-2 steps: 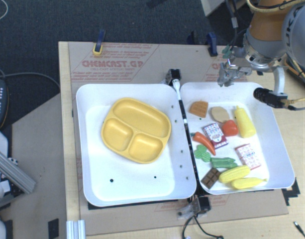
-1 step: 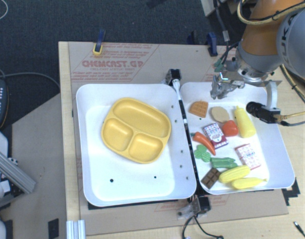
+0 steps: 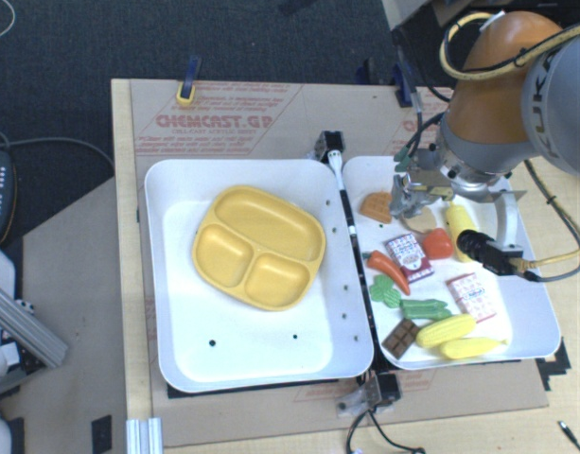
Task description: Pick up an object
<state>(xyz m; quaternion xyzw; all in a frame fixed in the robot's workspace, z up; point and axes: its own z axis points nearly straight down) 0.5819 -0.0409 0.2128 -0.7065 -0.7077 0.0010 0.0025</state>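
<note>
The objects (image 3: 431, 287) to be picked are seen scattered in the right bin (image 3: 536, 324): an orange wedge (image 3: 376, 206) at upper left, a red-white carton (image 3: 407, 254) w/ a red chili (image 3: 390, 269) just beside it, a green piece (image 3: 413, 304) below, a brown chocolate bar (image 3: 399, 338) near the front edge, 2 yellow items (image 3: 457, 339) at front right, a 2nd red-white carton (image 3: 472, 295), a red piece (image 3: 439, 244) and a yellow piece (image 3: 457, 220) near the arm. The gripper (image 3: 410, 197) is positioned low over the bin's upper part, btwn the wedge and the yellow piece; whether it is released or clenched can't be told, and nothing is seen grasped. In the left bin (image 3: 176, 329) a yellow 3-compartment tray (image 3: 259, 246) is laid. Both bins are set on a cardboard sheet (image 3: 223, 116).
</note>
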